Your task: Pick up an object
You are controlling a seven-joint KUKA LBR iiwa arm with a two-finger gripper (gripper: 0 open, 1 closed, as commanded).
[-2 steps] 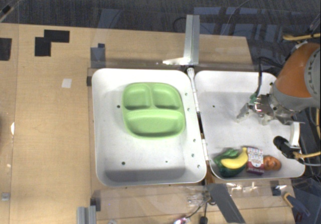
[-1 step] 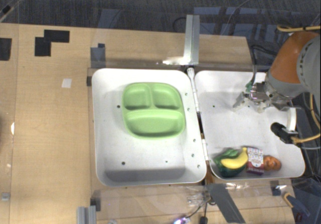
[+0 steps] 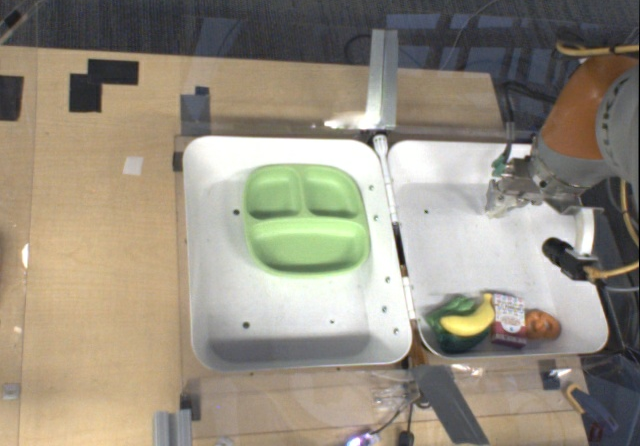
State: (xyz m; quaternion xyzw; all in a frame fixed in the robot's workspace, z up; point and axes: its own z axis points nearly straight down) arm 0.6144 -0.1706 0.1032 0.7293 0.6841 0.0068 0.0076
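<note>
In the right bin [image 3: 450, 234], a yellow banana [image 3: 470, 320] lies at the near edge on a green item [image 3: 452, 308]. Beside it sit a small red and white packet [image 3: 509, 319] and an orange object [image 3: 543, 325]. My gripper [image 3: 507, 196] hangs over the far right part of this bin, well behind those objects, with nothing visible between its fingers. A green divided plate [image 3: 303, 217] rests in the middle of the left bin [image 3: 210, 234].
A metal post [image 3: 384, 74] rises behind the seam between the bins. The arm's grey body and orange band [image 3: 585, 124] fill the right edge, with cables beside them. Wooden bench surface [image 3: 90, 234] stretches to the left.
</note>
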